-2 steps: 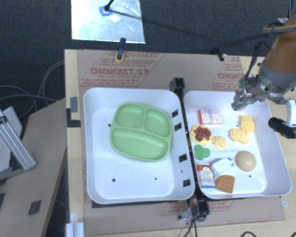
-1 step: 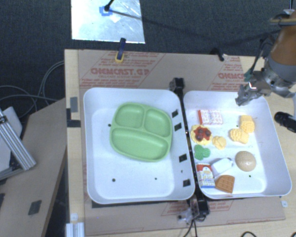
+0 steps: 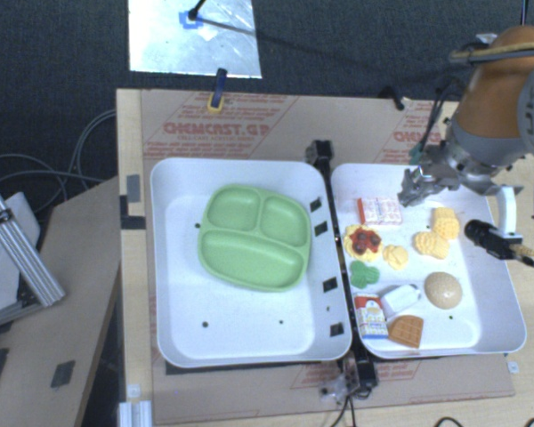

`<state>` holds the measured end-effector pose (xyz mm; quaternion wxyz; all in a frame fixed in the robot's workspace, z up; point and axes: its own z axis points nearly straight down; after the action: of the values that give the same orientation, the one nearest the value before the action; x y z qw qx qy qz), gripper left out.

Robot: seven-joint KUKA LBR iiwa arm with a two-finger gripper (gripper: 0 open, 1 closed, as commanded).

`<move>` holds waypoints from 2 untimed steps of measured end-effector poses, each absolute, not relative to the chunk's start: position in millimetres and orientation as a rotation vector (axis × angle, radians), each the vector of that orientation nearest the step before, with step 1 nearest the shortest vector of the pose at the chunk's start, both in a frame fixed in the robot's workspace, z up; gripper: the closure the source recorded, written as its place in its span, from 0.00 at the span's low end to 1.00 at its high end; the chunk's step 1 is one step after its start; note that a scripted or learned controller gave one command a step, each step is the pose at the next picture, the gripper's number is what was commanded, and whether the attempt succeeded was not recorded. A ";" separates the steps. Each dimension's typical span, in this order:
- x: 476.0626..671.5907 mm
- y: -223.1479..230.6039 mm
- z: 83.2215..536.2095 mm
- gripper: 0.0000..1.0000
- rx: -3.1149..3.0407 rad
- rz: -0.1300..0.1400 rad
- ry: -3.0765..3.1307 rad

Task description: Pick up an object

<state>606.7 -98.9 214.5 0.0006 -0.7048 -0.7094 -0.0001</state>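
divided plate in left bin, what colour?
Light green. The divided plate shows clearly in the camera view, in the left bin.

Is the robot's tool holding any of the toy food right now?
No, nothing is held. The tool hangs above the right bin, near the red and white packet.

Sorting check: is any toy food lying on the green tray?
No. The green tray sits bare in the left bin; the toy food lies in the right bin.

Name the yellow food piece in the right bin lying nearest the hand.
The yellow waffle-like piece at the bin's far right, closest below the hand; the other yellow pieces lie farther down.
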 end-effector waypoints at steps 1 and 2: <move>577.0 -57.7 218.2 1.00 -2.213 0.001 -2.228; 555.3 -0.7 215.1 1.00 -2.211 0.000 -2.229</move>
<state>555.3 -0.7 215.1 0.0011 -0.7041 -0.7101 -0.0001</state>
